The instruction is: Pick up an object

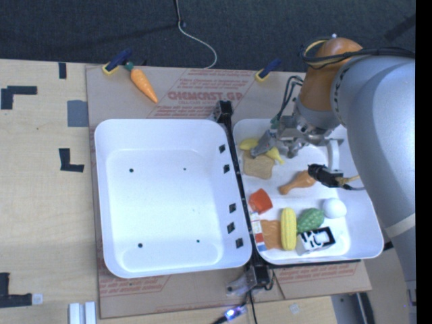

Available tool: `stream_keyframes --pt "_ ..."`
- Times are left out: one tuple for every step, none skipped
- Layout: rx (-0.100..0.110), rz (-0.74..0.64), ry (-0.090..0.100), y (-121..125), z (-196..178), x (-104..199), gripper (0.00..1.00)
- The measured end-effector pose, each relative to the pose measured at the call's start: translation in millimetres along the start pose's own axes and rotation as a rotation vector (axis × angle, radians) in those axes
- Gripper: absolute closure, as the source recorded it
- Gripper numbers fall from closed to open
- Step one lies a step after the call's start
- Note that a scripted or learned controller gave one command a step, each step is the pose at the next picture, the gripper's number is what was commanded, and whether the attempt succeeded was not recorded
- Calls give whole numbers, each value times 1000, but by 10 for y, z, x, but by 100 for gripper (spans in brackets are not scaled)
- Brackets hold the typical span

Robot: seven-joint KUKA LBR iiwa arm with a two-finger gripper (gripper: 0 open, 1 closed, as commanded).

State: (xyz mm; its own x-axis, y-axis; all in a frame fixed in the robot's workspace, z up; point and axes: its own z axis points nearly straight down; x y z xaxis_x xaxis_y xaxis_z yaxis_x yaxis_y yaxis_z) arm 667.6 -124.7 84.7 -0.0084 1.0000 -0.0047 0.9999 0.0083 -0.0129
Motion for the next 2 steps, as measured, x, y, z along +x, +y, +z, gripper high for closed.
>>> stream_keyframes --pt "7 4 9 -24 -87 6 100" --pt "-21 1 6 18 -1066 719 100"
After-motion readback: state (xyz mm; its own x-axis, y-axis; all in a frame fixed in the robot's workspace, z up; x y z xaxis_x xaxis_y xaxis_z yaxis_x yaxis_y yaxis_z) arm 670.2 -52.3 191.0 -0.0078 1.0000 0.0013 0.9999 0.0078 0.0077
